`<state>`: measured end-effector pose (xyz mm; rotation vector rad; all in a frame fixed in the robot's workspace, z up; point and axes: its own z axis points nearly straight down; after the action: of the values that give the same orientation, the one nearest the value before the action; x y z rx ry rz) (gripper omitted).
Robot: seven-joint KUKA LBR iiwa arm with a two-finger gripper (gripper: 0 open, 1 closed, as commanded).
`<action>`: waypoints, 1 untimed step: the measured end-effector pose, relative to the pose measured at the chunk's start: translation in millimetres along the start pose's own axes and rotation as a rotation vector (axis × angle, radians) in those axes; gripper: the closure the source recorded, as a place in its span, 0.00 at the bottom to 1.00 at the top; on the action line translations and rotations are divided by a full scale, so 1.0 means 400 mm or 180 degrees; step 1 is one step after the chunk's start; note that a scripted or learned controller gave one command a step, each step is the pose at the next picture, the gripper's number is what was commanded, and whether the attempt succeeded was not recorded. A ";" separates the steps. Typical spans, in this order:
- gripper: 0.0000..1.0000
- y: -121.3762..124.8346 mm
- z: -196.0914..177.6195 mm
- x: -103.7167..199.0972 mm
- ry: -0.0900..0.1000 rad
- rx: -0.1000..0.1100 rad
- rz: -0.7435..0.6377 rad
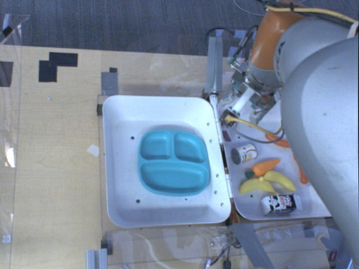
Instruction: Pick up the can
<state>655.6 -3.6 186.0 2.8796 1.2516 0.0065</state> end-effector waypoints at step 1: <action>0.00 -0.191 0.001 0.018 -0.0001 0.0009 -0.0034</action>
<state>604.5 53.8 185.3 2.8750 1.2680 0.0044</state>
